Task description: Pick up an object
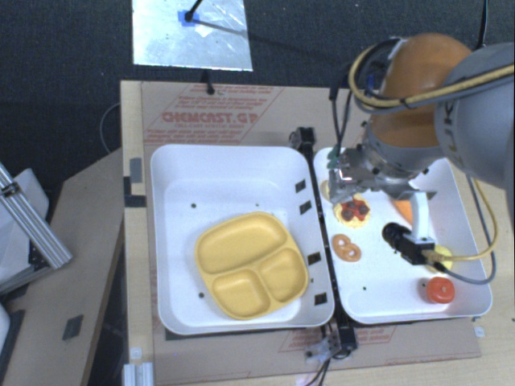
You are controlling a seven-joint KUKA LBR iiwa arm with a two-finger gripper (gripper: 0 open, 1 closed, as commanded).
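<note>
Just behind pretzel (pixel 348 248), by red-yellow piece (pixel 354 210): gripper (pixel 346 187), released or clenched impossible to tell. Right of pretzel, orange ball (pixel 439 289).

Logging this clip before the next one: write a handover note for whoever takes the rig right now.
Gripper: low in the right bin, just above a red piece; grip state unclear.
Also in that bin: pretzel, orange piece, red ball.
Left bin: yellow tray.
Done: approach only; no pick yet.
Left: grasp one object and lift it.
</note>
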